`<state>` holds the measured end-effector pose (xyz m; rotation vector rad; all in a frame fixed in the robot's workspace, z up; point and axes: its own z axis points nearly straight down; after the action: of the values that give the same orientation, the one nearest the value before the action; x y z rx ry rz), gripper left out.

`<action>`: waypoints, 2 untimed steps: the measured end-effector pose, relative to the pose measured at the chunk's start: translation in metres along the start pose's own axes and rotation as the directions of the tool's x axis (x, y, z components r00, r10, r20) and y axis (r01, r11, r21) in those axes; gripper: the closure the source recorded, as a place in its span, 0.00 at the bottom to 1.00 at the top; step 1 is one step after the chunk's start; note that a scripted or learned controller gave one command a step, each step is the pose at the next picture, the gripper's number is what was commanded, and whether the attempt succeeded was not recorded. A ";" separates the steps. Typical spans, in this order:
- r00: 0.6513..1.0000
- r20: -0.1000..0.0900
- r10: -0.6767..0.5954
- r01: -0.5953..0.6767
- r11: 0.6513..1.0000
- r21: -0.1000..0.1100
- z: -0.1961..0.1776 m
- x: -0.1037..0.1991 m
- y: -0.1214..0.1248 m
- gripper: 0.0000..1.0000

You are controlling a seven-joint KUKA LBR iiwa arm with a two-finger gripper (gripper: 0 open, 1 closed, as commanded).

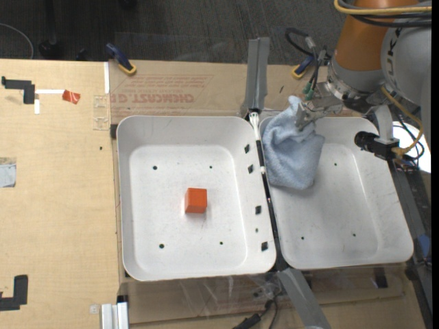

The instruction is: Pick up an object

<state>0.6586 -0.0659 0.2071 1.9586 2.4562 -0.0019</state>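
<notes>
Pale blue cloth (291, 149) hangs bunched from the jaws (302, 117), pinched at its top, over the right bin's (357, 245) left side; an orange block (196, 200) lies in the left bin (137, 184).

Arm (384, 33): cut off by the top and right picture edges; upper links out of frame. Gripper (304, 118): fingertips buried in the folds of the light blue cloth (293, 153); finger position cannot be determined. Right bin (357, 204): far left corner and part of its left wall hidden under the cloth. Brown board (178, 94) beyond the bins: printed lettering reversed and too faint to read in full. Bench (48, 204): left side cut off by the picture edge
</notes>
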 end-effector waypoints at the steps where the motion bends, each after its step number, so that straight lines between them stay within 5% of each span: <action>1: 0.999 0.001 -0.048 0.048 0.999 0.002 0.001 0.021 0.005 1.00; 2: 0.997 0.000 -0.072 0.072 0.997 0.002 0.016 0.048 -0.027 1.00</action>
<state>0.6212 -0.0249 0.1907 1.8689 2.5263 -0.0045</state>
